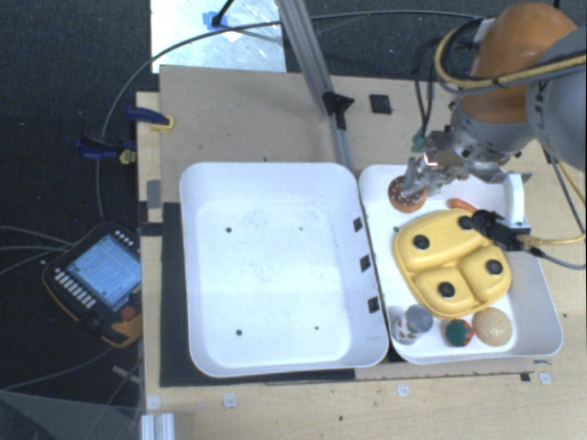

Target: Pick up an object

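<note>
Arm (514, 62) comes in from the right, orange band up top, wrist angled down over the back-left corner of the right bin (548, 335). Tool (417, 180) sits low there, right on or just above the brown round obj (401, 200); contact not clear from this angle. Tool state: can't tell if released or clenched, tip too small and blurry, and nothing is visibly held. The brown round obj lies in the right bin near the back wall and close to the wall shared w/ the left bin (266, 264). Just in front of it is a big yellow 3-lobed piece (454, 264) w/ black dots on top, taking up the middle of the bin. A small orange bit (461, 205) is behind the yellow piece, to the right of the tool. Along the front wall, left to right: small grey thing (418, 320), green/red ball (459, 333), beige ball (492, 326), all close together and near the yellow piece's front edge. Both bins sit side by side on the bench (248, 126), w/ black clips along the seam. A metal pole (307, 44) slants across the back of the bench. Off the bench to the left: blue clamp (103, 147) and a teach pendant (96, 278) w/ lit screen on the dark floor.
</note>
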